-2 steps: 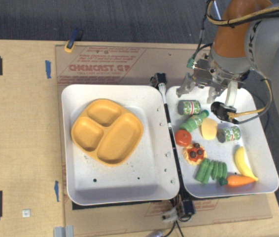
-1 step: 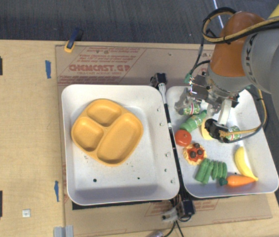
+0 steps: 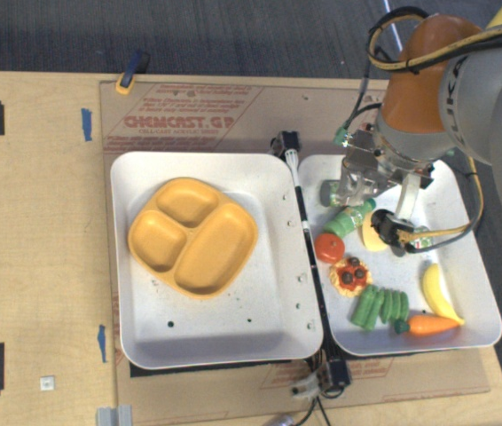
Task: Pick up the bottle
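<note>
The gripper [image 3: 356, 198] hangs low in the upper left part of the right bin [image 3: 469, 238], with the grey arm and its orange band reaching in from the right above it. From this angle I cannot tell whether it is open, closed, or clamped on anything. The bottle [image 3: 347, 222], as best I can make out, is the green piece lying on its side directly under and just beside the gripper, with green showing on both sides of the tool. It looks to be resting on the bin floor rather than lifted. A tomato [image 3: 328, 247] sits just below the bottle, and a yellow piece [image 3: 372, 236] lies close on its right. A small tart [image 3: 351, 276], beans [image 3: 380, 307], a carrot [image 3: 430, 325] and a banana [image 3: 438, 293] lie further down the same bin. The left bin [image 3: 145, 327] holds a yellow plate [image 3: 193, 235], well apart from the work. The main risk is the bottle's round body: lying flat, it could roll or squirt out sideways if the grip lands off its middle. The crowding adds another risk, because a closing grip could catch the tomato or the yellow piece too, or push the bottle against the bin wall near the divider.
</note>
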You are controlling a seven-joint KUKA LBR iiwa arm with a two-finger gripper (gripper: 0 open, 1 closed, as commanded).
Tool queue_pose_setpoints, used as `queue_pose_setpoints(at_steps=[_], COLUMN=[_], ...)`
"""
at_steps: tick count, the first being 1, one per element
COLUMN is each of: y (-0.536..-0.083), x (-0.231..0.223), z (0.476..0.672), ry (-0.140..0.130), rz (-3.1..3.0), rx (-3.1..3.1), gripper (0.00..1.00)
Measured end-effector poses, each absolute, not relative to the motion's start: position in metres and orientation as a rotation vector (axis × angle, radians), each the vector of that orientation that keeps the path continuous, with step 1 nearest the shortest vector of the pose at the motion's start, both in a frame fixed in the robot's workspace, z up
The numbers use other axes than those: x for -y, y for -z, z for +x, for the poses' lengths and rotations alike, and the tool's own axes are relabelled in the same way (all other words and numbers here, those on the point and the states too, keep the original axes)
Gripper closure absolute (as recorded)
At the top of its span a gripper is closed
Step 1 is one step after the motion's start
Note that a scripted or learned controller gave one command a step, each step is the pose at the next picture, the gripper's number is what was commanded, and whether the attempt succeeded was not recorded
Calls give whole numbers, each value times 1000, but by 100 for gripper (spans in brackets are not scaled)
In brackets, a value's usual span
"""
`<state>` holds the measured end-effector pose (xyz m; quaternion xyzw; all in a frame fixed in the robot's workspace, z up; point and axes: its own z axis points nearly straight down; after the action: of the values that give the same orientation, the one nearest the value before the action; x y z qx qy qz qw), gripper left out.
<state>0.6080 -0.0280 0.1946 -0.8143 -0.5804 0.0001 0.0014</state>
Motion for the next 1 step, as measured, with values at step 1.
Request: queue_pose_setpoints(at_steps=[1], y=[-194], x=[28], z=[608], ry=[-1], rz=[-2556], rx=[1822], gripper=[0])
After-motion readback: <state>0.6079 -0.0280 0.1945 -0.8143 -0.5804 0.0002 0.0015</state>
